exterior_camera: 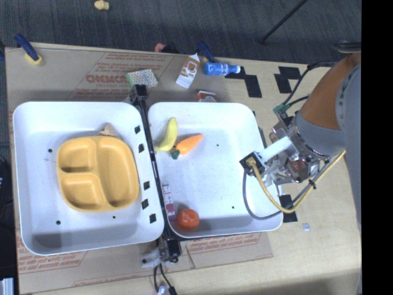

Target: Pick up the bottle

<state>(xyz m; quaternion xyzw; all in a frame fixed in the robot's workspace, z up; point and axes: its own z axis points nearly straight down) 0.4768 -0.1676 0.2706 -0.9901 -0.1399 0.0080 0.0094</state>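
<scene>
A small blue bottle (218, 69) lies on its side on the cardboard behind the right bin (245, 112), outside both bins. My gripper (284, 166) hangs over the right rim of the right bin, far in front of and to the right of the bottle. A black part and a yellow cable loop crowd the tool end. Nothing shows between its fingers.
The right bin holds a banana (167, 134), a carrot (188, 143) and a tomato (188, 219). A yellow divided plate (97, 172) lies in the left bin (24, 121). A small carton (188, 71) and a patterned packet (142, 77) lie near the bottle.
</scene>
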